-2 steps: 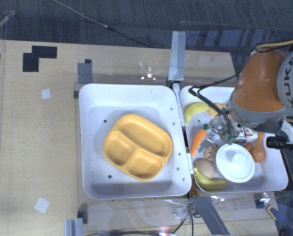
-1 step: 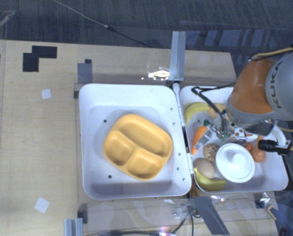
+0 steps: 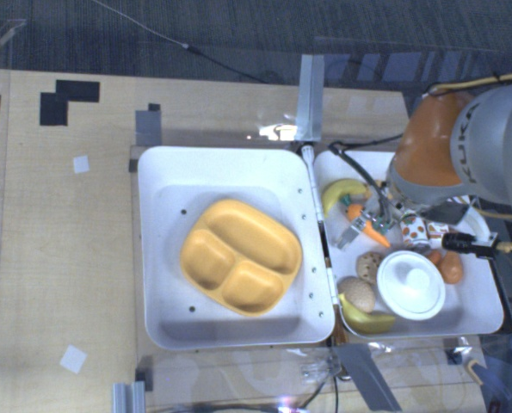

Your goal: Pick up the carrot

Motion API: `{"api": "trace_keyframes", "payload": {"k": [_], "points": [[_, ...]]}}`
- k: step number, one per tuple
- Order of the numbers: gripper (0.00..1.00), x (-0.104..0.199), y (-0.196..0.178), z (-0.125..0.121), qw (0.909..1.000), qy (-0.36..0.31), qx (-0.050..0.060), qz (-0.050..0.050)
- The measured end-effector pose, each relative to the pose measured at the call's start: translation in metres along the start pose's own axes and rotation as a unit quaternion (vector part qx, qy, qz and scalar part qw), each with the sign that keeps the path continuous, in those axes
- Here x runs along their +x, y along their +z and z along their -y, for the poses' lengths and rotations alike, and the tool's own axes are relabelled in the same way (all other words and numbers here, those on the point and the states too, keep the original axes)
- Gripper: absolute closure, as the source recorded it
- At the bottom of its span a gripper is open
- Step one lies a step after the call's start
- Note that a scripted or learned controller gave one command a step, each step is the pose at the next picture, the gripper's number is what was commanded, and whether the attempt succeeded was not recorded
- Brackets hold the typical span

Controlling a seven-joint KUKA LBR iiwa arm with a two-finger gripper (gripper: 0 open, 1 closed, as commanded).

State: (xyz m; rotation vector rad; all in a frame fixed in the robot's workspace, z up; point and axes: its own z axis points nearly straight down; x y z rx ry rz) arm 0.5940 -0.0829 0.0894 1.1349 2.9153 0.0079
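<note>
Orange against white plastic: we see the carrot [image 3: 369, 224] lying in the right bin [image 3: 488, 317], just below the banana [image 3: 342, 194], with the gripper [image 3: 378, 216] low over its upper end. The metal fingers are tangled visually with the carrot and the clutter, and we cannot tell whether they are spread or closed, nor whether the carrot sits between them. The arm [image 3: 466, 149] leans in from the right, wrist bent down steeply, which we judge suits a top-down grab in a crowded bin. Close by sit a white bowl [image 3: 411, 284], a cookie [image 3: 370, 266], a second banana [image 3: 365, 318] along the bin's lower edge and a small orange fruit [image 3: 450, 268], leaving little room around the carrot. In the left bin [image 3: 161, 231] a yellow divided tray [image 3: 240, 254] lies alone, well apart from the work.
</note>
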Motion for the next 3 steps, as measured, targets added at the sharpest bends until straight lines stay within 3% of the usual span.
{"api": "trace_keyframes", "payload": {"k": [1, 2, 3], "points": [[1.00, -0.001, -0.013, -0.002, 1.0000, -0.004, -0.002, 0.003], [1.00, 0.104, -0.101, -0.003, 0.9980, -0.063, -0.001, -0.001], [1.00, 0.156, -0.159, -0.027, 0.9998, -0.019, 0.000, -0.002]]}}
